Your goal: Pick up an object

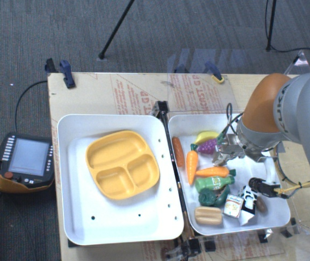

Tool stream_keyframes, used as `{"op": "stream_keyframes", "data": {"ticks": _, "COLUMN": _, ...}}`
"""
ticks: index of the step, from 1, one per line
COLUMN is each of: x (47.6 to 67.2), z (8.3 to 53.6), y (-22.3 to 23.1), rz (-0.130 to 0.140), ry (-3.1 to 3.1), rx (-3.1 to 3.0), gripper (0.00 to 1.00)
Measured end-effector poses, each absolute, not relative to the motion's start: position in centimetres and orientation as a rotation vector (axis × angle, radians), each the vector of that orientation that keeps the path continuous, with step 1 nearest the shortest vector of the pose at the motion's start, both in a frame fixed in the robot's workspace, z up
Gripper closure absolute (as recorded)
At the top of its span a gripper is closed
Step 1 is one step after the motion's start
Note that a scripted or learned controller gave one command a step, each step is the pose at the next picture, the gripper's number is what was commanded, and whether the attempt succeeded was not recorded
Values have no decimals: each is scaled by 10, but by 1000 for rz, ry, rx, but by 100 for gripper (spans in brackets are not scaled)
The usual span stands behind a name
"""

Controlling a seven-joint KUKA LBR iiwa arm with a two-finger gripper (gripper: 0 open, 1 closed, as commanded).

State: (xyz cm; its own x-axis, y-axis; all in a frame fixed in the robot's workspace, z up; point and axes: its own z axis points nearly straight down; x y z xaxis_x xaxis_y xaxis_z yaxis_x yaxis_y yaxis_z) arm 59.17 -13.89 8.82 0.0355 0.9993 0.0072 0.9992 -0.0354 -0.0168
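My gripper (223, 153) is low in the right bin (280, 211), under the grey wrist with its orange band. It hovers just right of the purple grapes (208, 145) and above the lying carrot (213, 172). A yellow banana (206, 137) sits behind the grapes. A second carrot (191, 166) and a brown sausage (177, 151) lie near the bin's left wall. Green vegetables (213, 189) sit below the carrot, with a bread roll (209, 215) and a small carton (233, 205) at the front. I see nothing held.
The left bin (73, 211) holds a yellow divided plate (122, 163). A black and white object (251, 193) lies at the right bin's front right. A teach pendant (23, 162) lies on the floor to the left. Blue clamps (67, 73) grip the bench's far edge.
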Motion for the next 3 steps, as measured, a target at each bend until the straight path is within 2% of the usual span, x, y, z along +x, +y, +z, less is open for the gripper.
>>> {"op": "stream_keyframes", "data": {"ticks": 1, "x": 585, "z": 234, "y": -173, "rz": -3, "ry": -2051, "rx": -2388, "gripper": 100}}
{"op": "stream_keyframes", "data": {"ticks": 2, "x": 582, "z": 227, "y": -172, "rz": 9, "ry": -2042, "rx": -2379, "gripper": 0}}
{"op": "stream_keyframes", "data": {"ticks": 3, "x": 591, "z": 84, "y": -139, "rz": 3, "ry": -2276, "rx": -2158, "gripper": 0}}
